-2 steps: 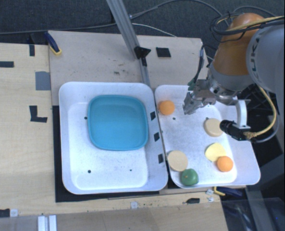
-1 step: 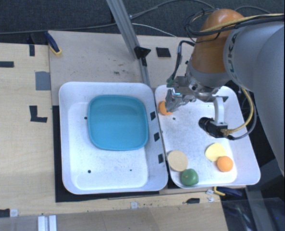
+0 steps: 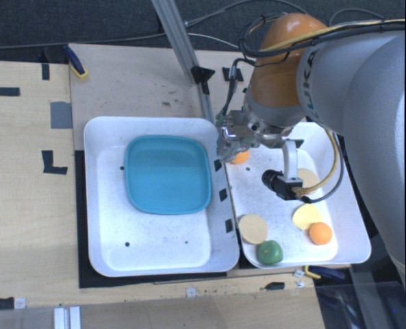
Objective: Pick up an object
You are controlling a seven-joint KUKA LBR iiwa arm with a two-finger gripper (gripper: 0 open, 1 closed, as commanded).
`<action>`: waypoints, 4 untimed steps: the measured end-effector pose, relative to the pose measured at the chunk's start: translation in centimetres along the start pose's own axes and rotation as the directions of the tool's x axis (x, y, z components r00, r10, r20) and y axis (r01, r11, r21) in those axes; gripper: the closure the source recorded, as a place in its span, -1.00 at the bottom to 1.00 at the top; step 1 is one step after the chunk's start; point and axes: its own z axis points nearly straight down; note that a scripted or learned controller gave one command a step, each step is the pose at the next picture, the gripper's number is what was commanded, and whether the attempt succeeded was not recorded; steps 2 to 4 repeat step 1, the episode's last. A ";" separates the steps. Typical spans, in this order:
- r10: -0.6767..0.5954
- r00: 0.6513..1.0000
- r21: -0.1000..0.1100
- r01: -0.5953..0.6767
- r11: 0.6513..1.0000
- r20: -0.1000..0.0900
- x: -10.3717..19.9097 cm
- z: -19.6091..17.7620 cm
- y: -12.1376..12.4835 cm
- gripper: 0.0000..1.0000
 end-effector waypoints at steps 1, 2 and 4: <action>0.000 1.000 0.000 0.000 1.000 0.000 4.7 -0.8 -0.7 1.00; 0.000 1.000 0.000 0.000 1.000 0.000 4.7 -0.8 -0.7 1.00; 0.000 1.000 0.000 0.000 1.000 0.000 4.7 -0.8 -0.7 1.00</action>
